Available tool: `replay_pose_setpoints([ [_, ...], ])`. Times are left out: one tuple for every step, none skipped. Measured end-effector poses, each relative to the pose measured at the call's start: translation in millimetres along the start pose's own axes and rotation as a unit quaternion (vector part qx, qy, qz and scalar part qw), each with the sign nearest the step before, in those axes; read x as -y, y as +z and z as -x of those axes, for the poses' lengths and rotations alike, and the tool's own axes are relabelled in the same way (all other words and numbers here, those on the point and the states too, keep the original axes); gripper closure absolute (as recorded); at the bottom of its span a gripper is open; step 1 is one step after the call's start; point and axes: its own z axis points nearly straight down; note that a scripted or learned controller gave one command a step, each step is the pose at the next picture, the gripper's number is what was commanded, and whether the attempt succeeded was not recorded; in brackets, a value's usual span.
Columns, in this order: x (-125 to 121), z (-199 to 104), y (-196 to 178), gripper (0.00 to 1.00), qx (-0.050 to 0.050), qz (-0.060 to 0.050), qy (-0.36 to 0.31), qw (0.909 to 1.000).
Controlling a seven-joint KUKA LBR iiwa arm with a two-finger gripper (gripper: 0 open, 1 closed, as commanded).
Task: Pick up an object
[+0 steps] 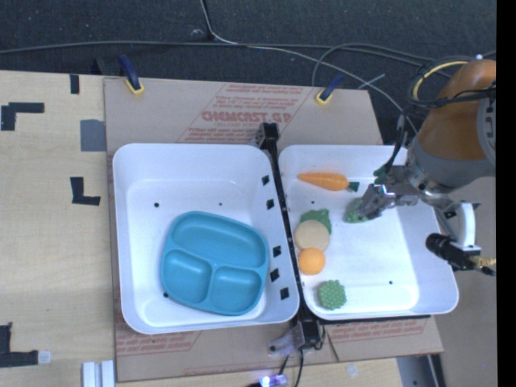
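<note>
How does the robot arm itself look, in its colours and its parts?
The arm is grey with a broad orange band above the wrist. A yellowish cable loops beside that band. The gripper at its end is dark metal with silvery parts.

You can make out red print on the cardboard sheet at upper centre of the frame; it looks like "CHEMCAST", the smaller lines unreadable.

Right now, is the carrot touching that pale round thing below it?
Apart. The camera view shows bare white bin floor between the carrot and the pale round thing, with a green piece above the latter.
</note>
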Motion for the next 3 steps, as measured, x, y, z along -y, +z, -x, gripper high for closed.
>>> replay_pose_setpoints([
  [-16.8, -55.4, 8.9, 1.0, 0.0, -0.001, -0.001, 1.0],
  [-29.9, -112.7, -3.0, 1.0, 0.0, 0.0, -0.001, 1.0],
  [-52.4, -169.6, -9.7, 1.0, 0.0, 0.0, -0.001, 1.0],
])
